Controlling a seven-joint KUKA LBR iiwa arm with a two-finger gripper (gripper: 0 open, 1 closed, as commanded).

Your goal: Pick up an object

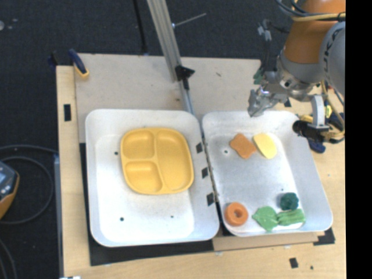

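Above the right bin's (302, 173) far edge hangs the gripper (257, 106), its jaw state impossible to tell. Nearest targets: orange block (242, 146) touching yellow piece (266, 145); descending squarely over one should avoid nudging both.

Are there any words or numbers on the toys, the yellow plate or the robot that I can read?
None can be read: the yellow plate, the toys such as the orange ring, the white bins and the arm's orange band show no letters or numbers.
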